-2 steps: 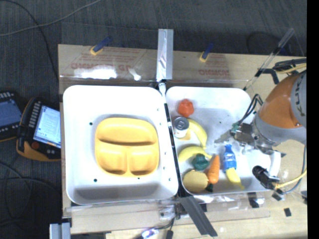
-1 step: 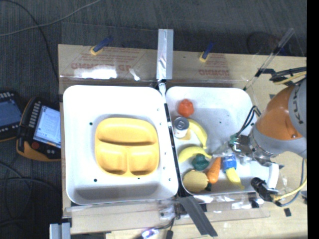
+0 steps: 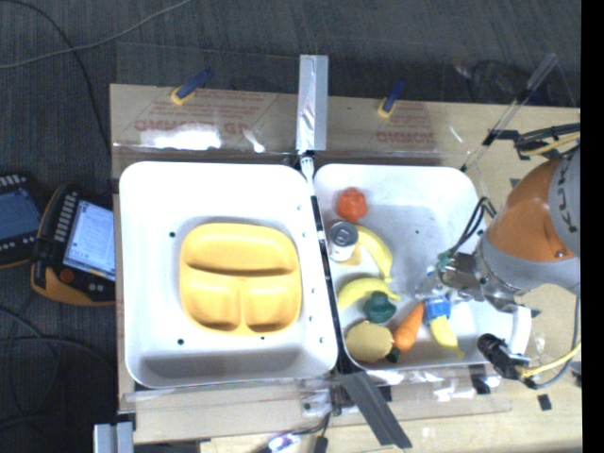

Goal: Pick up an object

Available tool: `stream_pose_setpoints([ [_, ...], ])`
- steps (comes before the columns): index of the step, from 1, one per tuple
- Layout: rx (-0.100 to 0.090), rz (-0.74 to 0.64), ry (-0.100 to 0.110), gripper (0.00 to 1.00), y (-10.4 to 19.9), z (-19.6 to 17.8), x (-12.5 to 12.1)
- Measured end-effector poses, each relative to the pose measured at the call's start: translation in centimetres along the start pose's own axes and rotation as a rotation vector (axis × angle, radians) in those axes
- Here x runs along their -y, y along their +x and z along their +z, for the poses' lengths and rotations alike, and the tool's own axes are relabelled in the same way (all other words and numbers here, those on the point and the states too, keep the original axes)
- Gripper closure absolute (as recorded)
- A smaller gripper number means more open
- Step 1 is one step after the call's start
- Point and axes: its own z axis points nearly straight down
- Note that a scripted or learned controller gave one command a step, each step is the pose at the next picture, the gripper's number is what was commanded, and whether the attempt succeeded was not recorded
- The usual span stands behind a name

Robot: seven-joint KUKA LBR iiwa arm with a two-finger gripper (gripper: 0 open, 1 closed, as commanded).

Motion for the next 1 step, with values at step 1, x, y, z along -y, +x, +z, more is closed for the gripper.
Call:
stream_pose_setpoints([
  [1,0.005,0.105,0.02,1.0,7.05,-12.12,-1.83],
])
